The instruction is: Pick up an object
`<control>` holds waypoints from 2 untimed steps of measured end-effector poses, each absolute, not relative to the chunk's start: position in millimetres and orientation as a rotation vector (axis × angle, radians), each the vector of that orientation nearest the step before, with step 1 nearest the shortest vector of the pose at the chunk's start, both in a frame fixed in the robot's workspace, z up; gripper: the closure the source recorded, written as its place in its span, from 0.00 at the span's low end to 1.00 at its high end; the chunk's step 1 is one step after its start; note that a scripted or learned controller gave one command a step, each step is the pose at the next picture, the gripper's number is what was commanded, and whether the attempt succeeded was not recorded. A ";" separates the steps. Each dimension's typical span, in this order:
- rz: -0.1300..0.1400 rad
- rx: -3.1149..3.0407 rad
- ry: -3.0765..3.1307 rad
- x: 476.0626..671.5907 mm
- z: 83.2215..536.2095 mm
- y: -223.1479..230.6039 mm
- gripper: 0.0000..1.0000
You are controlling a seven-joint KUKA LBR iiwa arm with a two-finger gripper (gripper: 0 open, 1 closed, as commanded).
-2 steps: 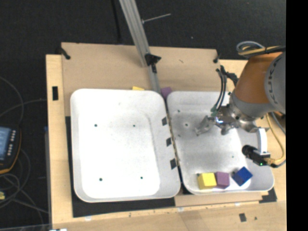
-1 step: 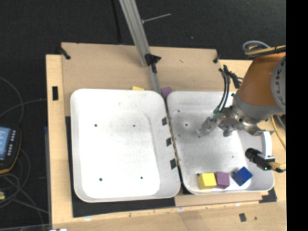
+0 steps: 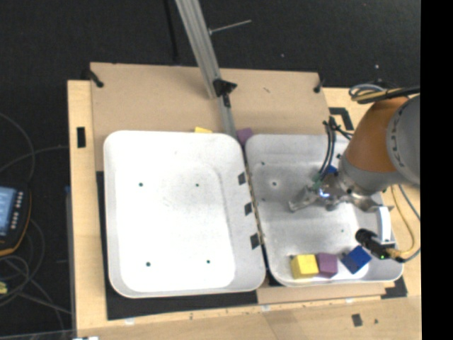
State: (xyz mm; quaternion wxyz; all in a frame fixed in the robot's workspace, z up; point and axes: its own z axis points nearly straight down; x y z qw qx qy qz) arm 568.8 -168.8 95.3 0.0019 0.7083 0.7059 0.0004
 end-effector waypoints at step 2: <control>-0.065 2.268 2.242 661.3 93.6 -199.9 0.00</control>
